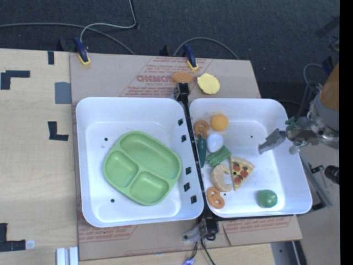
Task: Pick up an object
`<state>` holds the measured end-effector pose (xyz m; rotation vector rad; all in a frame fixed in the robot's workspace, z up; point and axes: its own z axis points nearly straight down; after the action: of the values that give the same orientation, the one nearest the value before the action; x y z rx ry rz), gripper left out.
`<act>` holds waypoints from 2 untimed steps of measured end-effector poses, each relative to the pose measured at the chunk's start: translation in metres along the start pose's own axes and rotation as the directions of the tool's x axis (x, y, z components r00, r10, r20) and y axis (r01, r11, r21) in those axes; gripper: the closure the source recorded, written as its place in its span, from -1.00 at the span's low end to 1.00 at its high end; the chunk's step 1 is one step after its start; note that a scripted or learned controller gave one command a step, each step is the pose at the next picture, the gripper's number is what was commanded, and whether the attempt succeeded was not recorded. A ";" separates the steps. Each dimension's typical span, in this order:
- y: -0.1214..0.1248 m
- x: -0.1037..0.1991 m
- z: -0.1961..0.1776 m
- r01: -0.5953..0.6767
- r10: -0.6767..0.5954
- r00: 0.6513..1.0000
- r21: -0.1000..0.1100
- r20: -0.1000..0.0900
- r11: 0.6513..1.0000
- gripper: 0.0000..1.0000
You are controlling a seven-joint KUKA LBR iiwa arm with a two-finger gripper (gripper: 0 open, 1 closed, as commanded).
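hand point(274, 141): we see it over the right bin's point(276, 112) right side; we cannot tell its state.
toy food: pizza slice point(241, 171), orange ball point(219, 122), white egg point(214, 142), to the hand's left.
green ball point(267, 198): below the hand.
green tray point(143, 167): left bin point(88, 148), far left.

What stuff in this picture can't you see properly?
- Robot claw, camera view: blurred and small, so its grip is unclear.
- Grey arm: cut off by the right edge.
- Round tan bread slice: partly covered by the pizza slice.
- Small white egg-shaped toy: too small to identify.
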<state>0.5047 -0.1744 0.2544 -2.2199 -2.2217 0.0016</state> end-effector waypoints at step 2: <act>0.099 0.062 0.168 0.001 -0.001 1.000 -0.007 0.002 1.000 -1.00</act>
<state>0.6034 -0.1122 0.0866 -2.2231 -2.2275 -0.0041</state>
